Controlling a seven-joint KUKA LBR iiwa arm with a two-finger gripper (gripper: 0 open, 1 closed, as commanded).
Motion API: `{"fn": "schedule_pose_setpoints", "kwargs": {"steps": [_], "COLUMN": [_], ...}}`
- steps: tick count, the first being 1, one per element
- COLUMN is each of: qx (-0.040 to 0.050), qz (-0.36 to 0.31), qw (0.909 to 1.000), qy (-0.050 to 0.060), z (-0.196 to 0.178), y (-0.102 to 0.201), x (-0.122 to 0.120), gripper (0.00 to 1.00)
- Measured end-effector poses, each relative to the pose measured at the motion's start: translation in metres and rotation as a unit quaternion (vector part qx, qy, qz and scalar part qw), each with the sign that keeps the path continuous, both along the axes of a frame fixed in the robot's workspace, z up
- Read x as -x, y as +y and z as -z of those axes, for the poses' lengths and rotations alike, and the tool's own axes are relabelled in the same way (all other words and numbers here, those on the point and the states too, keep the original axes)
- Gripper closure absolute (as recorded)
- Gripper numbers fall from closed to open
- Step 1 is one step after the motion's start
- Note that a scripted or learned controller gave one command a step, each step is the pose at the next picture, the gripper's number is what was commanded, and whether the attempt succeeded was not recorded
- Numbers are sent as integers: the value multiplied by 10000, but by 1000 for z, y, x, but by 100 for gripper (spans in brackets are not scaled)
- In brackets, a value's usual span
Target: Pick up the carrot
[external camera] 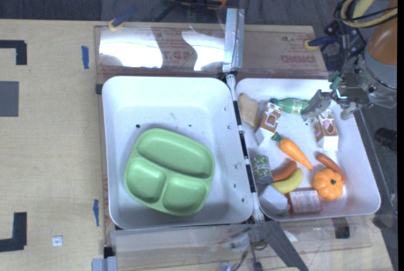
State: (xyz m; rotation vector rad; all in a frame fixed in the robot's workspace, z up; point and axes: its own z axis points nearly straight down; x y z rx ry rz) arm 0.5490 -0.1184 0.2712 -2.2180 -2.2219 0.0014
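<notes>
The orange carrot (295,151) lies slantwise in the middle of the right bin (366,156), thick end up-left and tip down-right. My gripper (330,108) hovers over the upper right part of that bin, up and to the right of the carrot and apart from it. Its two grey fingers (314,104) stand spread, so it is open with nothing held. A small brown-and-white carton (325,127) lies just below the fingertips.
Around the carrot in the right bin lie a bread slice (249,110), a green bottle (290,105), another carton (273,117), a sausage (328,162), a pumpkin (328,182), a banana (287,184) and cans (305,201). A green divided plate (169,170) sits in the left bin (126,105).
</notes>
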Motion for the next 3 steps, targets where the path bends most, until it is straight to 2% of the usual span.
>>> {"fn": "schedule_pose_setpoints", "kwargs": {"steps": [1, 2, 3], "qx": [2, 3, 58], "qz": [655, 432, -251], "qw": [9979, 9991, 9996], "qy": [-1, -15, -139], "z": [72, 163, 177], "y": [2, -3, 11], "x": [8, -24, 28], "gripper": [0, 0, 0]}}
